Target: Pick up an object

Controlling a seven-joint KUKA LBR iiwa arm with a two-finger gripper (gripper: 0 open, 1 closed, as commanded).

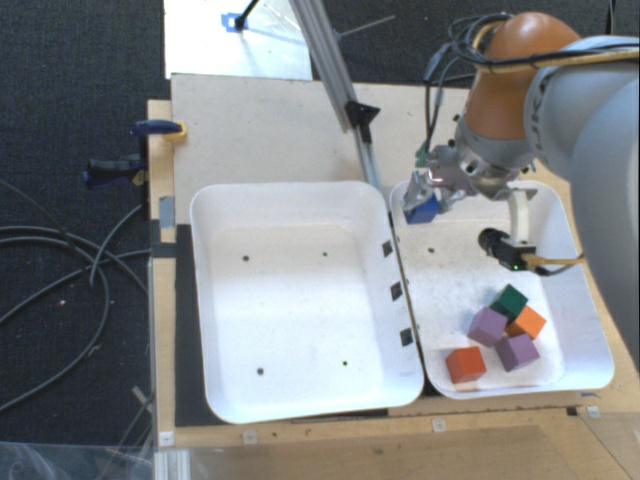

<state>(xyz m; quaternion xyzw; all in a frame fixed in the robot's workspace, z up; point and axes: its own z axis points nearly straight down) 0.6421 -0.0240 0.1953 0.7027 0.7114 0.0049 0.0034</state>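
Jaws (432, 190) on the arm hung over the far left corner of the right bin (590, 363), with a blue block (421, 209) just beneath them; whether they clenched it or stood released I could not tell. Five more blocks, green (512, 299), orange (530, 322), two purple (488, 325) and red (465, 364), clustered near the front, well apart, probably left where they fell.

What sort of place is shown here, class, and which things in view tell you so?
Probably a robotics lab or test bench. A grey robot arm reaches over two shallow white bins on a board held by a clamp, small coloured blocks lie in the right bin, and loose cables trail across the dark floor.
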